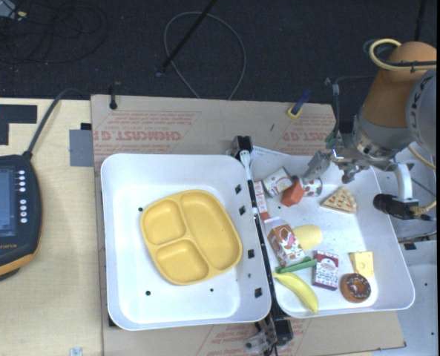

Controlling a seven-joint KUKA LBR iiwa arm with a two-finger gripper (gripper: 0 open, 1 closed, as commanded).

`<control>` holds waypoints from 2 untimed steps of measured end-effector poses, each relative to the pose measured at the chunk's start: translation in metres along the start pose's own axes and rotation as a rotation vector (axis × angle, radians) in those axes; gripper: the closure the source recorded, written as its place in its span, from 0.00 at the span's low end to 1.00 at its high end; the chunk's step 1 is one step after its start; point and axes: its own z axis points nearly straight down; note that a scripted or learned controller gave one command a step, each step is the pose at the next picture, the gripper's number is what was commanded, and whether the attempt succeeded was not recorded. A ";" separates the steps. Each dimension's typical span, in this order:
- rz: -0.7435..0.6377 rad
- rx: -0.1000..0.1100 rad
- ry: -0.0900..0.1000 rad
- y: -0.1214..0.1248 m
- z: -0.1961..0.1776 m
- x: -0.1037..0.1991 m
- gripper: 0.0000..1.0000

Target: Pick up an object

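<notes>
My gripper [332,170] hangs over the back of the right bin [386,232], its two fingers spread apart and nothing between them. Its left fingertip [313,173] is just above a small red toy [294,192]. A pizza slice [340,200] lies a little below the right fingertip. Further forward in this bin lie a pale yellow lemon-like toy [307,236], a brown snack box [284,244], a green bean [297,265], a banana [297,290], a red carton [326,270], a chocolate donut [355,288] and a cheese wedge [363,262].
The left bin [123,199] holds a yellow divided plate [190,236]. A white packet [276,180] lies beside the red toy, near the divider between the bins. A black tablet-like pendant [4,210] rests at the far left of the bench.
</notes>
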 end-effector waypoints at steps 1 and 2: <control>-0.003 0.016 0.005 -0.003 0.093 0.041 0.00; 0.000 0.014 -0.006 -0.003 0.089 0.058 0.00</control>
